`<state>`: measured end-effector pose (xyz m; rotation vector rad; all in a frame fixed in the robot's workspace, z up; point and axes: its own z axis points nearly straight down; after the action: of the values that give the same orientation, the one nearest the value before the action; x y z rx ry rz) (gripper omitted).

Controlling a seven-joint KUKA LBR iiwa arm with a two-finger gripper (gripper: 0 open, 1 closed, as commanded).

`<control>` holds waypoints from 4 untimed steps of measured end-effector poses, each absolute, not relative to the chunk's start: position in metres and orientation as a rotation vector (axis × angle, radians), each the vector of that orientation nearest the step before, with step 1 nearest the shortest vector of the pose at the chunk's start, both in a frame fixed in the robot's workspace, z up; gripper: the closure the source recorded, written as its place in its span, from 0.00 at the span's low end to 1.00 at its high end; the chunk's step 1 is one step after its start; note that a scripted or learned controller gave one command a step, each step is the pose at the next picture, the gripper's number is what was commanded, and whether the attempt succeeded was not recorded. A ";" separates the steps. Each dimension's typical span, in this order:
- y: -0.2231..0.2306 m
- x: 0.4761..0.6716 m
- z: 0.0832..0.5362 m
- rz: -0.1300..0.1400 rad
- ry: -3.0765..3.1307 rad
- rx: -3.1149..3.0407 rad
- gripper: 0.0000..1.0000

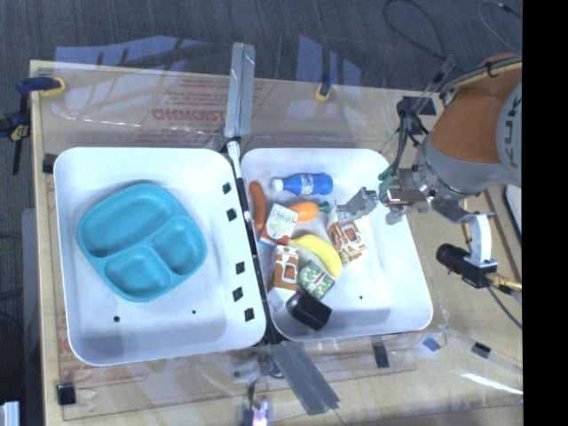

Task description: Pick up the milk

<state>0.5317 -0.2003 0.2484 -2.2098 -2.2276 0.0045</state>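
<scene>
The end effector (362, 201) is hovering beside the milk (347, 240); I cannot tell its spread; it should be centring squarely over the carton.

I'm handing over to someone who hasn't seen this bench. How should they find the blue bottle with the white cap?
Start at the right-hand shallow white bin, the one beside the bin holding the light-blue divided plastic tray. Look along its far edge, above the pile of small cartons and the yellow banana. The blue plastic bottle with the white cap lies there on its side, the only blue item in that bin.
</scene>
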 end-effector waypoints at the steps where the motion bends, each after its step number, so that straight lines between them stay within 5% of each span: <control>1: -0.209 0.550 0.180 0.006 -2.196 -2.241 0.00; 2: -0.211 0.567 0.114 -0.013 -2.160 -2.311 0.00; 4: -0.213 0.586 0.108 -0.014 -2.272 -2.207 0.00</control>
<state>0.5859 -0.2135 0.1076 -2.2069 -2.2715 -0.0135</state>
